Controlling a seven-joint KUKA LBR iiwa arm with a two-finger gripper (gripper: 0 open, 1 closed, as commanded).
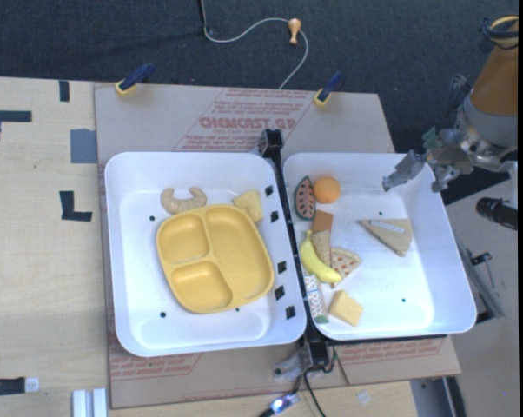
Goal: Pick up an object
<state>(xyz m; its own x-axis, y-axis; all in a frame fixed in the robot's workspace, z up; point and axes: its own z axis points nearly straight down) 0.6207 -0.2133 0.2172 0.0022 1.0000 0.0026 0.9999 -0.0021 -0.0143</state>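
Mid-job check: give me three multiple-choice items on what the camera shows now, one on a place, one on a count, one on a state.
1. Where does the yellow divided plate lie?
A. left bin
B. right bin
C. on the cardboard outside the bins

2. How many compartments does that plate have?
A. two
B. three
C. four

3. How does the gripper stand?
A. lifting the banana
B. pressed on the plate
C. at the right bin's upper right rim, holding nothing

Key:
1 A, the plate sits in the left bin.
2 B, two compartments on top and one below.
3 C, the banana lies in the right bin, apart from the gripper.
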